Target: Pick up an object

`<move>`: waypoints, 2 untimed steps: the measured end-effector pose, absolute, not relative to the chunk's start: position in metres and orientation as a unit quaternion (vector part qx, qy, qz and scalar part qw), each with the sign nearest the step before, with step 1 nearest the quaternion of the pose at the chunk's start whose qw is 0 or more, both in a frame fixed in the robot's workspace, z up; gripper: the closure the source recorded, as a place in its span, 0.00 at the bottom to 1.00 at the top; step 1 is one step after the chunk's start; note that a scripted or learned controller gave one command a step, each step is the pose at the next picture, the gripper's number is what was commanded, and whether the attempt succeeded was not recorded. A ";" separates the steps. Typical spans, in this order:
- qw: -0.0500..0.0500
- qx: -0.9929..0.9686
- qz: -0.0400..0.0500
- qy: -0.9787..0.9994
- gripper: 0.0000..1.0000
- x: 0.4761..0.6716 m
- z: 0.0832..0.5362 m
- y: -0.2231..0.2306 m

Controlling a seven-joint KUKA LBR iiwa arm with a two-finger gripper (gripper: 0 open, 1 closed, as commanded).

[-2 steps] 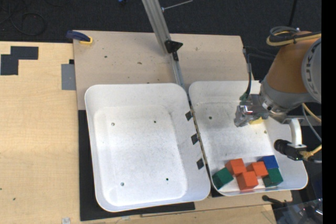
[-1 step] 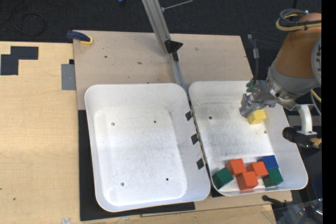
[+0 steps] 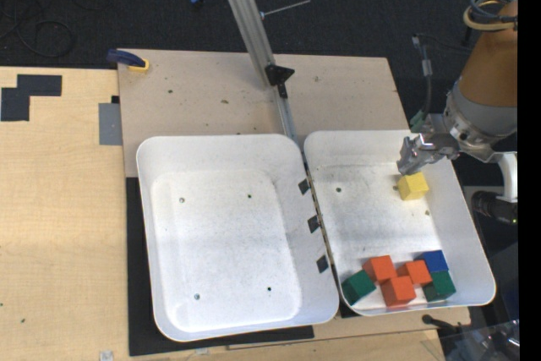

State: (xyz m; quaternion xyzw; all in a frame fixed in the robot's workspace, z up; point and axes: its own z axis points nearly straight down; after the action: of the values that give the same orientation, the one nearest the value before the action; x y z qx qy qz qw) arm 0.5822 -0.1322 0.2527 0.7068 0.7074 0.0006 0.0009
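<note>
The gripper [image 3: 413, 161] sits just above the yellow block [image 3: 412, 186]; whether it grips is unclear, so the block could slip.

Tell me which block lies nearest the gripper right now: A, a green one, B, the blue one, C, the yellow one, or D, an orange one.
C: the yellow block sits alone in the right bin, just below the gripper, apart from the other colours clustered at the bin's near corner.
</note>
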 end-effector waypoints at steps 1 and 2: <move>-0.002 0.706 -0.001 0.708 1.00 0.564 0.245 -0.086; -0.002 0.705 0.000 0.709 1.00 0.557 0.252 -0.034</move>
State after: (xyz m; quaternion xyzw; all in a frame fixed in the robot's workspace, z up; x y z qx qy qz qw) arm 0.5567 -0.0337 0.2521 0.7054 0.7088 -0.0004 -0.0024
